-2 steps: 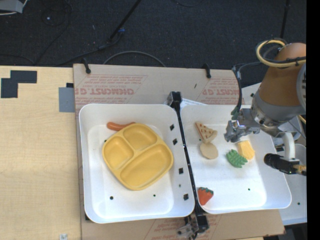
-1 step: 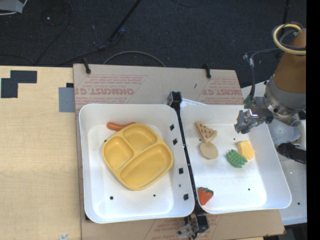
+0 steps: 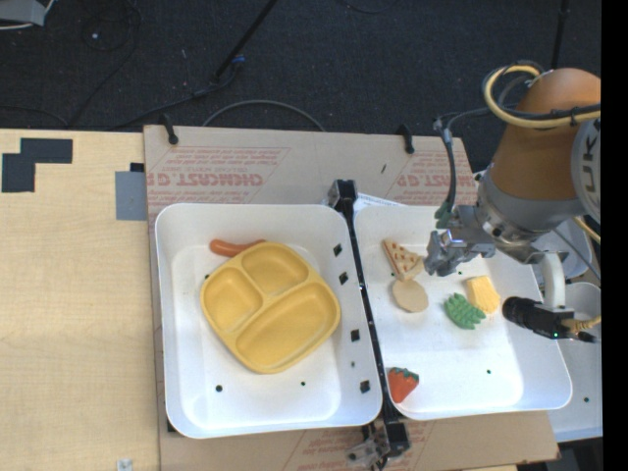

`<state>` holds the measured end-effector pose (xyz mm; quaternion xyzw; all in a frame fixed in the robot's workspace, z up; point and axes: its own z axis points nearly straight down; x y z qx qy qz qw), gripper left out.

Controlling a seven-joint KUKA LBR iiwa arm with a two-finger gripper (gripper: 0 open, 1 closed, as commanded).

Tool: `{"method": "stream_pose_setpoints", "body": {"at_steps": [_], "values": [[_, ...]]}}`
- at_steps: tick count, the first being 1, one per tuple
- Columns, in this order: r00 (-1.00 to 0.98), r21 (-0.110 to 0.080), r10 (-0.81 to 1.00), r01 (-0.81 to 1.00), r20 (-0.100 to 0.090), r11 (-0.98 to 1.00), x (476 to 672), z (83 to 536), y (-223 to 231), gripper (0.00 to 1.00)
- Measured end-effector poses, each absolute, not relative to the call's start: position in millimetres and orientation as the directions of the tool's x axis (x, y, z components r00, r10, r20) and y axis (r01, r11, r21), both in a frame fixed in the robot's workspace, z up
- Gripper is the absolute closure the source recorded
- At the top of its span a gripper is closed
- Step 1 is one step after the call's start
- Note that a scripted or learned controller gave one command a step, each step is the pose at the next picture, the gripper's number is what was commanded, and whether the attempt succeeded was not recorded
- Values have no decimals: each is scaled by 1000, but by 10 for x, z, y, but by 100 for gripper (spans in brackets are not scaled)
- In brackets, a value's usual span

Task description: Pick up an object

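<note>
**Pincer low over right bin, no grasp confirmed**

Likely target: the tan spoon-shaped piece (image 3: 409,294), lying flat in the right bin (image 3: 530,386) near its far-left part, just beside the waffle wedge (image 3: 401,259). Pincer (image 3: 447,256) hangs just right of both, above the bin floor; cannot tell how far apart it stands, and nothing visibly sits in it. Green piece (image 3: 463,310) and yellow block (image 3: 482,291) lie nearer the arm; strawberry (image 3: 402,384) near the front-left corner. Left bin (image 3: 182,400) holds the yellow divided plate (image 3: 270,305), with an orange sausage (image 3: 234,246) behind it.
</note>
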<state>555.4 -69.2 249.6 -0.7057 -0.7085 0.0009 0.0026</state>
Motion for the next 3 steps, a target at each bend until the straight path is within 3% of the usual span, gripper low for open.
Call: {"method": "stream_pose_setpoints", "body": {"at_steps": [1, 3], "values": [[-5, -4, 1000, 1000, 2, 5, 5530, 2435, -113, 100], [-6, -5, 1000, 1000, 1, 6, 5286, 2286, 979, 100]]}}
